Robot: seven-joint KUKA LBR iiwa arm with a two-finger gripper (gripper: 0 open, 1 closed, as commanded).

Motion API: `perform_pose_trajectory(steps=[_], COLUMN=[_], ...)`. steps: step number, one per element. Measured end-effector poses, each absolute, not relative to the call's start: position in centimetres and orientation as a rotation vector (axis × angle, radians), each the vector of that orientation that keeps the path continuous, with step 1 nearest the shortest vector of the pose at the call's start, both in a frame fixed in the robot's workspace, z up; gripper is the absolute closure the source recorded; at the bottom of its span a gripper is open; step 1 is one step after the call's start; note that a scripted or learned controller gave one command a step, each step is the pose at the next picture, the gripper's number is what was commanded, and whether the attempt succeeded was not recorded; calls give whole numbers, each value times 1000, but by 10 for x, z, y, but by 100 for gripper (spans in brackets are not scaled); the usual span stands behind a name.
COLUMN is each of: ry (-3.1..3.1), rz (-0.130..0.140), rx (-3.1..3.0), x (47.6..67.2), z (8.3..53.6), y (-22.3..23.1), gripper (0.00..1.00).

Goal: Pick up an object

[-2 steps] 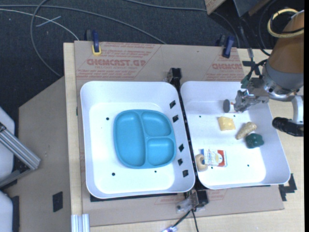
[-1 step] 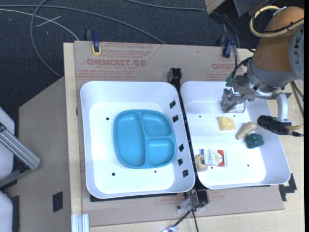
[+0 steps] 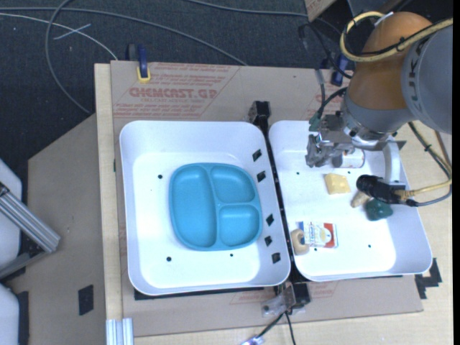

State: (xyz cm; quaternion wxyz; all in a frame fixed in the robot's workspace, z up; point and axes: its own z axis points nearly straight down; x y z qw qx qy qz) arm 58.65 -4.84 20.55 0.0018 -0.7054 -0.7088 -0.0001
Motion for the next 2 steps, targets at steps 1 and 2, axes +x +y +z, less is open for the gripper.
perform_pose_trajectory(steps=[1,2], ry=[-2224,-2224], rz=[1,0], rx=[-2214,-2212], x=[584,579], z=[205,201], y=[-4,47], gripper=[100,100])
